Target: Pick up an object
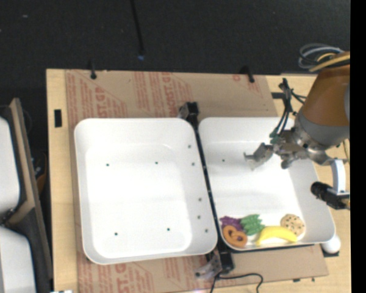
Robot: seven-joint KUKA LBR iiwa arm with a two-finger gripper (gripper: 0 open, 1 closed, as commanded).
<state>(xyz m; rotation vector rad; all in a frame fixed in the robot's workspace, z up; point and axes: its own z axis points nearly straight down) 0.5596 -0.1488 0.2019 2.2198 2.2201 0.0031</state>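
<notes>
On my left sits a bare white bin (137, 188); beside it, the right bin (232, 182) holds a purple-and-orange toy (233, 232), a green leafy toy (252, 223), a yellow banana (276, 235) and a cookie (292, 224) bunched along its near edge. My gripper (257, 155) hangs above the far middle of the right bin, well apart from them, holding nothing; how wide it stands I cannot tell. I judge I'm in the approach step: next I must travel nearward and descend onto one toy.

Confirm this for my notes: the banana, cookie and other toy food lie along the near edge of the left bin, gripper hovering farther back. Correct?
Not quite. The camera view shows the banana, cookie and other toy food in the right bin, not the left. The gripper does hover farther back.
</notes>
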